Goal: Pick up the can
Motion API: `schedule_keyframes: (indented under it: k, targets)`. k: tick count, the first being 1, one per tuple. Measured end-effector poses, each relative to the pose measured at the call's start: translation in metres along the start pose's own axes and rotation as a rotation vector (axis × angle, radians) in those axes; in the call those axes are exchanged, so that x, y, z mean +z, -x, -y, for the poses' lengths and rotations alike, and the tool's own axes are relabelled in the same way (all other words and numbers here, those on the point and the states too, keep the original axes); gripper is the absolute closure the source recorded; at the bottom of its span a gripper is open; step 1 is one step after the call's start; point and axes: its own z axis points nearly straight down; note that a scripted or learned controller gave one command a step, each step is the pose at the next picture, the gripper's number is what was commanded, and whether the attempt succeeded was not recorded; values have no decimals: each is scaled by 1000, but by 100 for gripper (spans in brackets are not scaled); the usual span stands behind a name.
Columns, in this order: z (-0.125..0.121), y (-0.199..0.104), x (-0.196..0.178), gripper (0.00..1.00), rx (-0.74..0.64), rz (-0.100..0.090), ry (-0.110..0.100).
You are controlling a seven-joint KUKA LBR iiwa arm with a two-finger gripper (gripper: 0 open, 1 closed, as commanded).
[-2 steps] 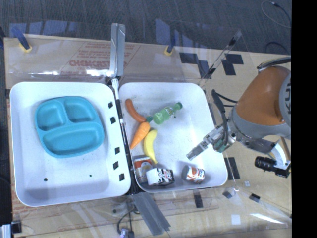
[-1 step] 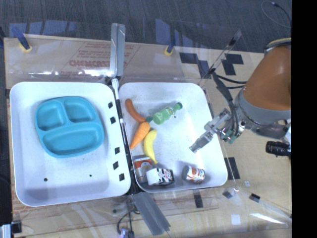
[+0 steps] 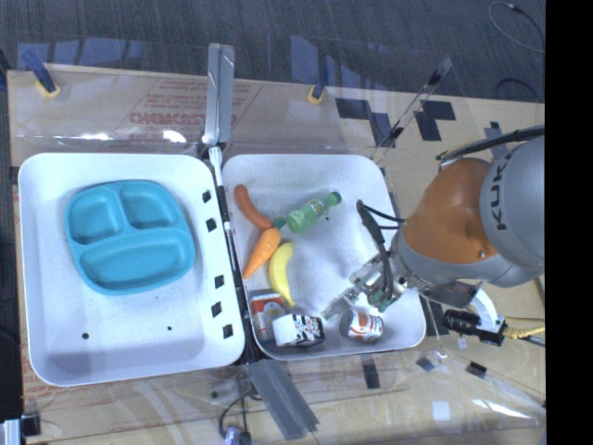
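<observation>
The can point(image 3: 364, 324) lies in the near right corner of the right bin point(image 3: 306, 170), close against its near wall. The jaws point(image 3: 375, 288) hang just above and slightly far of it; whether they are apart or together I cannot tell. Left of the can lies a small carton point(image 3: 298, 330), with a banana point(image 3: 281, 273) farther up.

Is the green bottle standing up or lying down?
Lying down. The green bottle rests on its side in the right bin, cap pointing toward the upper right, beside the sausage.
</observation>
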Motion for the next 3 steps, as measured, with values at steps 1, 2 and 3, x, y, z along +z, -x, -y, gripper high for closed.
schedule_keyframes:
  k: [1, 2, 3]
  targets:
    - [7, 10, 22, 0, -40, 1, 1]
    - [7, 10, 22, 0, -86, 0, 0]
    - [7, 10, 22, 0, -92, 0, 0]
